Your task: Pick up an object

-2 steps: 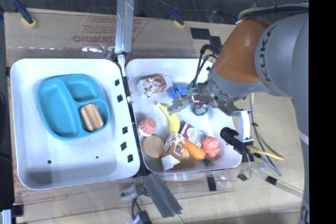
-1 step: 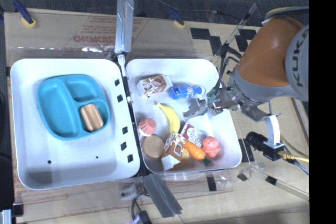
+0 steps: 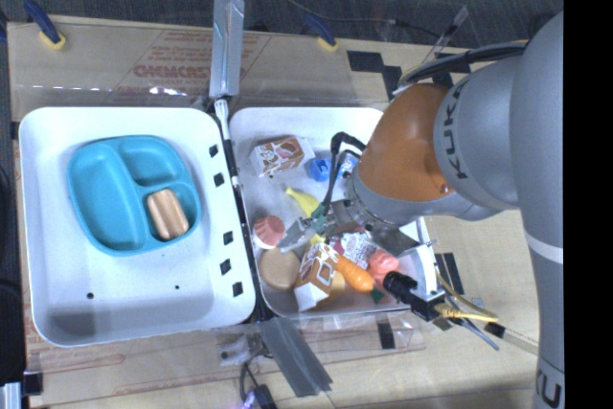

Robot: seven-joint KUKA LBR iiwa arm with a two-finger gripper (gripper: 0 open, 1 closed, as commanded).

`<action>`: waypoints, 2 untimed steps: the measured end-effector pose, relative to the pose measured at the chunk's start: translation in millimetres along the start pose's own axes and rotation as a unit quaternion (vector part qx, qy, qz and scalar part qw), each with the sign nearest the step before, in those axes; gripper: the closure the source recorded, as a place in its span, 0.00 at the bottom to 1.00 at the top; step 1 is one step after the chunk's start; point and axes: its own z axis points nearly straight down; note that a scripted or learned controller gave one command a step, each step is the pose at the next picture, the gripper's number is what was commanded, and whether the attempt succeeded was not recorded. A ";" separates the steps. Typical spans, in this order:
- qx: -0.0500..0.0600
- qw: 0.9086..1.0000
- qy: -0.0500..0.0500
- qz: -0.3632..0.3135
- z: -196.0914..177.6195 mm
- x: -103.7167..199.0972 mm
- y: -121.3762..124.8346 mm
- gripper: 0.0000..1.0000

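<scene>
Pincer (image 3: pixel 321 227) amid crowded toys (image 3: pixel 330 268)

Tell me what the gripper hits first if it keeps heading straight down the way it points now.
Probably the clutter in the right bin: the gripper points down over the pile beside the yellow banana-like toy and a printed packet. Which one comes first is unclear, since depth is hard to read from above.

Arm (image 3: pixel 479 139) reached in from right over right bin (image 3: pixel 287 122), tool (image 3: pixel 321 230) low among cluttered toy food: carrot (image 3: pixel 354 276), small carton (image 3: pixel 278 155), pink round piece (image 3: pixel 269 230). Left bin (image 3: pixel 57 302) held blue divided plate (image 3: pixel 105 192) w/ bread roll (image 3: pixel 168 213) in one compartment.
</scene>
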 end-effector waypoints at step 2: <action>-0.005 0.999 -0.001 0.046 54.7 0.5 -15.5 0.00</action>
